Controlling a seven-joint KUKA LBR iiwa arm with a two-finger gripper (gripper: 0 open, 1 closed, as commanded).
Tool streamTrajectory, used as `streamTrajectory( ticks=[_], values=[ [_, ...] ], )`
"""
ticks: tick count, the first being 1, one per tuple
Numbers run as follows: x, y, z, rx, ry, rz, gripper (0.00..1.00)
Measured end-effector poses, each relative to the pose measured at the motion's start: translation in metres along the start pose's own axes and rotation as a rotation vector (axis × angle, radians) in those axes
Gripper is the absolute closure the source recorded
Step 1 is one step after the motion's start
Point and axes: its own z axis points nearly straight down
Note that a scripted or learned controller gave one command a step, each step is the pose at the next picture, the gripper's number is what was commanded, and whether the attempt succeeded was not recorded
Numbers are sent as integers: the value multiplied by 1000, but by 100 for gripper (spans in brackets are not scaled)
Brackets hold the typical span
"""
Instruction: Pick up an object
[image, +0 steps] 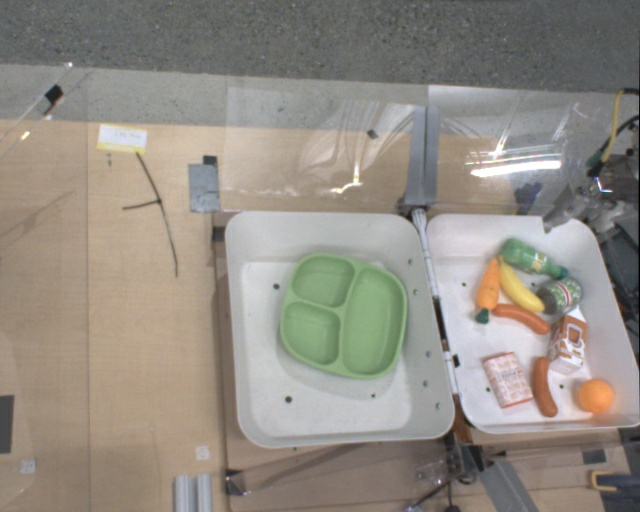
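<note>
banana (519, 285) long axis slanting upper-left to lower-right; gripper (600, 195) state indiscernible

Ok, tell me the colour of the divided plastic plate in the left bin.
Light green, seen plainly in the camera view: the three-compartment divided plastic plate.

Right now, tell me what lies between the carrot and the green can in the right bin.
In the camera view, the banana lies between the carrot and the green can, slanting down to the right.

Left bin (250, 400): green tray (345, 315) fills centre, open margin around. Right bin (455, 300): toys crowd right half — banana (520, 285), carrot (487, 285), orange (596, 396); left strip open.
</note>
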Motion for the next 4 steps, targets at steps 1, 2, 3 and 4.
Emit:
streamTrajectory(
  ticks=[1,2,3,4],
  values=[
    [17,-11,121,2,1,-251,0],
    [74,-16,188,2,2,-396,0],
    [73,-14,175,-6,0,-394,100],
    [102,-46,86,-1,1,-138,100]
  ],
)
